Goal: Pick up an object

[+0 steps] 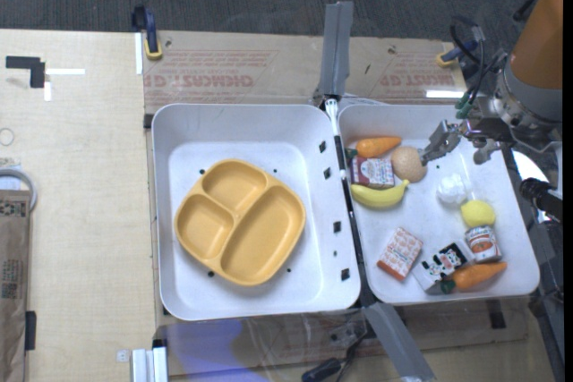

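Camera view: left bin (170, 192) holds a yellow divided plate (239, 221). Right bin (524, 228) holds carrot (378, 144), potato (407, 162), banana (380, 194), lemon (478, 213), probably a can (482, 242). Gripper (461, 141) above the bin's far side, fingers spread, nothing between them.

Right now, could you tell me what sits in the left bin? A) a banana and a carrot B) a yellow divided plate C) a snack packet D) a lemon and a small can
B: the yellow divided plate lies alone on the floor of the left bin, while the banana, carrots, lemon and can all lie in the right bin.
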Tool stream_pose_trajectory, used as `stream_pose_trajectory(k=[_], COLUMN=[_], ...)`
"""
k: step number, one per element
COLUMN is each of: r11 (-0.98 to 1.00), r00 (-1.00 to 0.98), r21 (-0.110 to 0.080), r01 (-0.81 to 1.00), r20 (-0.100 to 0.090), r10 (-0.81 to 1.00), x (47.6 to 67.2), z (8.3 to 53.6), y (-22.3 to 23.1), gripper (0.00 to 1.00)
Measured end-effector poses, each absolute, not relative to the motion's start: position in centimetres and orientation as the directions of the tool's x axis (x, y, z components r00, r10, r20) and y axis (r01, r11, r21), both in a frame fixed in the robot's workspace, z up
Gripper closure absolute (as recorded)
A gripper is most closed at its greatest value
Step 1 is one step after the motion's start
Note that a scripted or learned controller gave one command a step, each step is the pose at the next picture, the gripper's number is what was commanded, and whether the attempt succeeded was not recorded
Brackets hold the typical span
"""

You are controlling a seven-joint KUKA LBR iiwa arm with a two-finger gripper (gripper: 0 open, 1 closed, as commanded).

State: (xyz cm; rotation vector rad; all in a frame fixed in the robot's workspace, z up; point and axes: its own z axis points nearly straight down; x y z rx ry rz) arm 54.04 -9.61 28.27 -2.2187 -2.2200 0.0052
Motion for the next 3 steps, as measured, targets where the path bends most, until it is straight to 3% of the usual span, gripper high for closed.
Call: stream_pose_trajectory(k=[1, 2, 3], r11=[0.122, 0.297, 0.394], r00=[-0.122, -0.297, -0.394], r21=[-0.003, -0.002, -0.002], r01=[0.993, 0.955, 0.919], r20=[0.001, 0.001, 0.001], r10=[0.993, 0.955, 0.919], x=[57.5, 59.3, 57.6], z=[18.7, 9.1, 9.1], y=[-9.8, -10.9, -10.8], gripper=[0.00, 0.00, 0.00])
